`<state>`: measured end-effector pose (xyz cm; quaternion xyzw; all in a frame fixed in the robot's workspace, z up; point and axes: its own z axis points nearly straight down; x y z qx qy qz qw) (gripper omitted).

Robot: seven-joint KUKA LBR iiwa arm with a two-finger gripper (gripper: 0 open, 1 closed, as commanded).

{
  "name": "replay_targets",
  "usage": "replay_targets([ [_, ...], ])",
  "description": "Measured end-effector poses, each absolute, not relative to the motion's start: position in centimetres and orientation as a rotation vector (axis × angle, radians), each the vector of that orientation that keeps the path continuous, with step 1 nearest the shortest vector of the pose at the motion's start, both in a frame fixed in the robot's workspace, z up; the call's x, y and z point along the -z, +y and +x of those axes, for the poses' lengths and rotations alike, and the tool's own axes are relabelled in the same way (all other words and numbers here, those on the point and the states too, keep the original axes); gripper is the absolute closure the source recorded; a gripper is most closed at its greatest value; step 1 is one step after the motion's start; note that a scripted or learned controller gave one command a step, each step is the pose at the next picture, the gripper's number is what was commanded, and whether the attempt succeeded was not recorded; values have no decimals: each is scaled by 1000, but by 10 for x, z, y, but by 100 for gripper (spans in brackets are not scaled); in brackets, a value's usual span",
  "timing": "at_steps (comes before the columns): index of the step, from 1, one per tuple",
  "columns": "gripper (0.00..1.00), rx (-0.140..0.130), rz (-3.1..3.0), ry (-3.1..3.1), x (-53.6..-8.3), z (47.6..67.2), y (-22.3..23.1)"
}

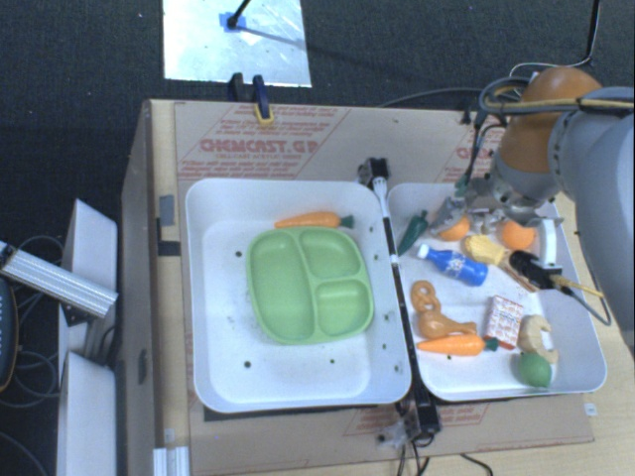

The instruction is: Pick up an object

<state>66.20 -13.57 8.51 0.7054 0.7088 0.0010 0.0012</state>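
Toys crowd the right bin [585, 365], and the task leaves the choice among them free. Nearest the pincer [474, 206] lie an orange ball-like piece [454, 230] and a yellow lump [483, 249], both at the far end of that bin, with a green pepper-like toy [413, 232] leaning toward the divider. Just toward the near side sit a blue and white bottle [453, 264], a pretzel [424, 295], a carrot [451, 345], a small printed box [503, 318] and a green ball [533, 370].

The pincer hangs low over the far end of the right bin, under the orange-banded wrist [536, 137]; whether it is spread or closed cannot be made out, and nothing is seen between its tips.

To do this well, I would judge it best to come straight down on one piece that stands apart, such as the orange one, centre on it before closing, and avoid nudging the neighbours that touch it.

The left bin [213, 365] holds a green divided plate [308, 284] and a second carrot [313, 220]; both bins rest on the counter [258, 142]
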Motion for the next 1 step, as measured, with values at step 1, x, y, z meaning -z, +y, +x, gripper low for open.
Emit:
replay_targets([
  [1,100,-4,2210,2226,-96,663,-136],
])
